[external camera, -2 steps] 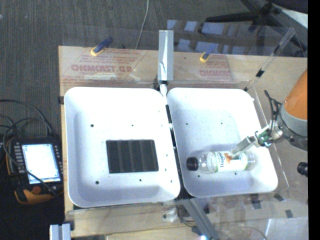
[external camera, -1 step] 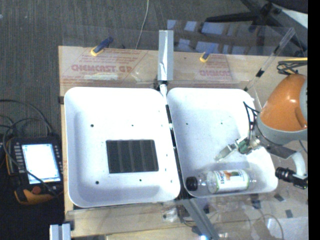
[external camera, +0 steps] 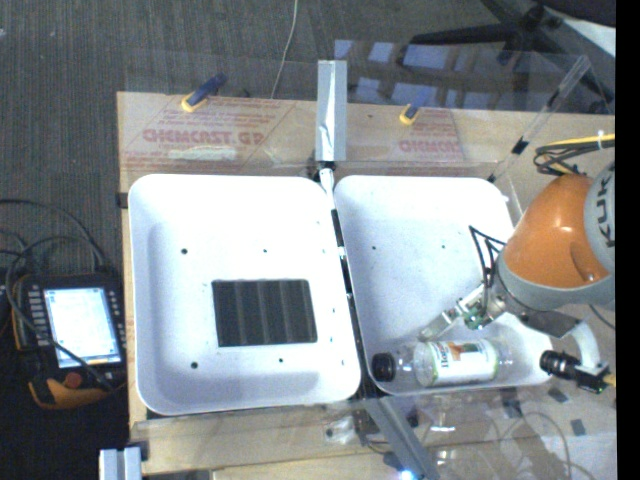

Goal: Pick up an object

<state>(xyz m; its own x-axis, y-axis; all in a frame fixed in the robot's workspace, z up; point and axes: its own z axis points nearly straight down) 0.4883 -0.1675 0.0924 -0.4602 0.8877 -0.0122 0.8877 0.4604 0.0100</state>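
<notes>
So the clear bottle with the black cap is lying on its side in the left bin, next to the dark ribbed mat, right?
Not quite. The bottle does lie on its side, black cap pointing left, but it is in the right bin, along its near edge, just below the gripper. The dark ribbed mat lies in the left bin. The camera view shows this.

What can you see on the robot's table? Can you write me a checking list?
Surface: two white bins side by side, left bin, right bin, on a bench.
Job's things: a bottle with a dark cap lies on its side at the right bin's near edge; a dark grid lies flat in the left bin.
Clutter: nothing seen.
Gripper: gripper just above the bottle; fingers too small to judge.
Cables: wires on the floor at left.
Surroundings: a lit screen, chair legs.
</notes>
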